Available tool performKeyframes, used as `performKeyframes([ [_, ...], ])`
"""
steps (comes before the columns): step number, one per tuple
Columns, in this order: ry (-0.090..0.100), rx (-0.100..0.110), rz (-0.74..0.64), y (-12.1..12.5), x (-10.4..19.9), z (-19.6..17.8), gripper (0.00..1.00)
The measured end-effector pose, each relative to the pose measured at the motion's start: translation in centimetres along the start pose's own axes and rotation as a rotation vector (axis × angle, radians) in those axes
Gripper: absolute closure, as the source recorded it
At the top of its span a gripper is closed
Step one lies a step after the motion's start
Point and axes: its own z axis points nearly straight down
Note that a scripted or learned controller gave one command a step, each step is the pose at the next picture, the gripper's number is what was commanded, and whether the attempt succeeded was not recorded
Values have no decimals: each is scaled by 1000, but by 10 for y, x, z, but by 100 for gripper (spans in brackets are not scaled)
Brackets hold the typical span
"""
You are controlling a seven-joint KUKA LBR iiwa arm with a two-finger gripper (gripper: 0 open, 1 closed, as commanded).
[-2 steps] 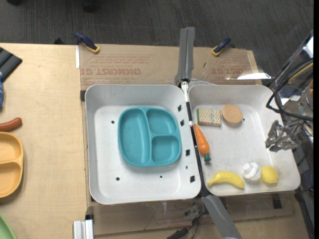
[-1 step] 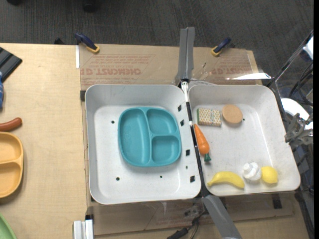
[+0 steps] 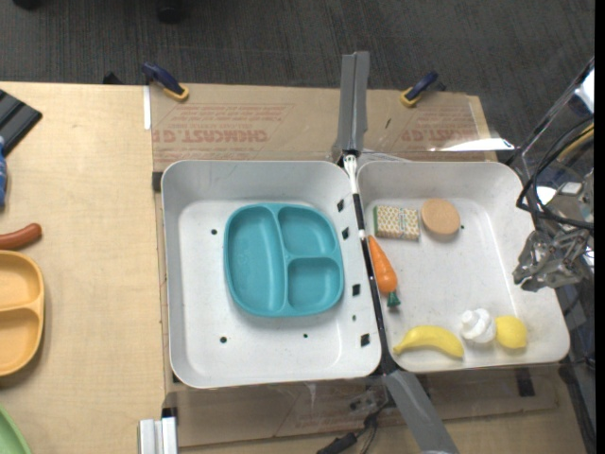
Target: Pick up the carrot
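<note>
— What's the bench (image 3: pixel 85 178) made of?

— Pale wood on the left, with a brown cardboard sheet (image 3: pixel 312 126) laid over the middle and right, held at its far edge by two clamps (image 3: pixel 165 80).

— And what sits directly on it?

— Two shallow white bins, side by side and touching: the left bin (image 3: pixel 189 348) and the right bin (image 3: pixel 544 343). Well off to the left, a yellow divided plate (image 3: pixel 19 315) lies on the bare wood, with a sausage (image 3: pixel 21 235) just beyond it.
</note>
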Motion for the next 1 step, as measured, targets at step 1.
performKeyframes([
  [1, -1, 4, 3, -13, 10, -22, 100],
])
